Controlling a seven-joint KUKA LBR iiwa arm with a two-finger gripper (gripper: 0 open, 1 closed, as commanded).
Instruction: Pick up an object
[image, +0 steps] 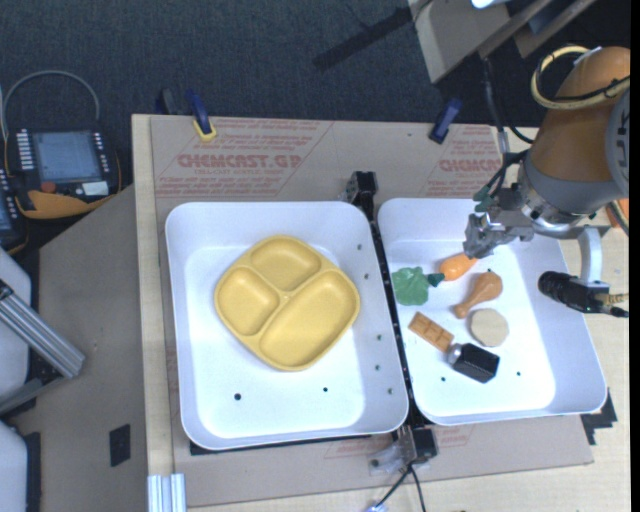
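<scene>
Honestly, you cannot tell the gripper (484, 240) state; hovering by the carrot (456, 266), it may nudge it aside.

Two shallow white bins: the left bin (190, 330) has one yellow three-compartment plastic plate (287, 301). The right bin (560, 370) has six small items: one green toy vegetable (409, 285), one orange carrot (456, 266), one tan drumstick (480, 292), one round beige disc (489, 327), one brown wafer block (431, 330), one black-and-silver block (473, 360).

Red "CHEMCAST GP" print repeated on the brown board (300, 150) under the bins
</scene>
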